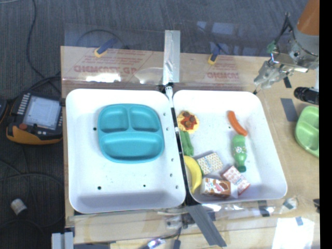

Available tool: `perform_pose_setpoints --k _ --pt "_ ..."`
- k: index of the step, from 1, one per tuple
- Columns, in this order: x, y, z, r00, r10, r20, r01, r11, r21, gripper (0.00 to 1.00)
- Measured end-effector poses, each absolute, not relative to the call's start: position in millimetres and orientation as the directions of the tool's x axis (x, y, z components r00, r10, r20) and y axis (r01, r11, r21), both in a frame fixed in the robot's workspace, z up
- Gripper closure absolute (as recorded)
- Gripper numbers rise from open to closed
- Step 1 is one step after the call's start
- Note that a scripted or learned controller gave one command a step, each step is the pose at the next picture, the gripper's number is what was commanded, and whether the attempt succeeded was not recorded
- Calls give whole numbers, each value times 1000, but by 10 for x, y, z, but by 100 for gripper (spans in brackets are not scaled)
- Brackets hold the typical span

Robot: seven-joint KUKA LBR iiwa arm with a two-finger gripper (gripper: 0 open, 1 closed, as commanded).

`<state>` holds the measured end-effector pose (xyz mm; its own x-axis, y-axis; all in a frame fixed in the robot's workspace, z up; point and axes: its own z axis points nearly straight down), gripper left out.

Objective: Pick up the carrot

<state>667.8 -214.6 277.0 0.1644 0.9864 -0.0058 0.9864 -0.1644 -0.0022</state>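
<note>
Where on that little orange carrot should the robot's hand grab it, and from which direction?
Probably at mid-length of the carrot, coming straight down from above. It lies flat and slanted in the right bin, slim, with bare floor on both long sides, so fingers could close across its narrow width. The green bottle crowds its lower end.

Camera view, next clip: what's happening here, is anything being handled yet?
Nothing is being handled yet. The arm's tool hangs past the upper right corner of the right bin, outside it. The carrot lies untouched in that bin's upper right part, just above a green bottle. A banana, a pizza slice and small boxes also lie there. The left bin holds a teal divided plate.
</note>
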Motion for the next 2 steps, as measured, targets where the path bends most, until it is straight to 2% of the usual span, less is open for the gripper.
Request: perform_pose_setpoints --k 1,2 --pt "6685 -2194 3028 150 989 -4 989 -150 -1 100" --pt "6619 -2182 2858 155 988 -6 988 -155 -3 100"
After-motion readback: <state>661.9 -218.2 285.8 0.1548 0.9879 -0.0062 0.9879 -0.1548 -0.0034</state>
